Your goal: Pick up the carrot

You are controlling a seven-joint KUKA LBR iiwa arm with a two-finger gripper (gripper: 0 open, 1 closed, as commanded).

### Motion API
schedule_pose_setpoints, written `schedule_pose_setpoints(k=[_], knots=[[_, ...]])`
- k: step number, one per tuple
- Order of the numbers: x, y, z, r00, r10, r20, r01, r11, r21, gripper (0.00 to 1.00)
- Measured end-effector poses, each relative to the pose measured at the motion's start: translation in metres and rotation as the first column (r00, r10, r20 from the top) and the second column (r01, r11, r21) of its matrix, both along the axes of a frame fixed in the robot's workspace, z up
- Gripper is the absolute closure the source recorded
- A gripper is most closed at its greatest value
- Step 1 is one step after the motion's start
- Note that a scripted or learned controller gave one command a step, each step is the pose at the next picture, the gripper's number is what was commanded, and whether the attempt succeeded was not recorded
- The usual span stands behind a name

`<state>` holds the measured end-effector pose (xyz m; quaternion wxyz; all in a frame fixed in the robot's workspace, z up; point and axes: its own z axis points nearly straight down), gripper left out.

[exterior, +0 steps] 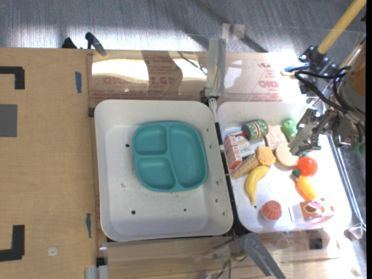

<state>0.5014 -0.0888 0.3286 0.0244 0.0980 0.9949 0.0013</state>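
A brown counter carries two shallow white bins side by side, the left bin holding a teal divided plate at centre frame. In the right bin, toy foods crowd together: a banana, a green-labelled can, a small carton and a red tomato. The carrot, orange and tilted, lies just below the tomato, toward the lower right of the frame. The hand hangs at the bin's upper right, above the tomato and apart from the carrot; whether it is spread or pressed together cannot be told.
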Motion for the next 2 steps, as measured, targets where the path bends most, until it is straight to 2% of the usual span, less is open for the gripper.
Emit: schedule_pose_setpoints(k=[1, 2], knots=[[-0.021, 0.036, -0.066, 0.986, 0.158, -0.048, -0.158, 0.987, 0.004, 1.00], [0.032, -0.015, 0.050, 0.983, 0.182, -0.036, -0.182, 0.983, -0.003, 1.00]])
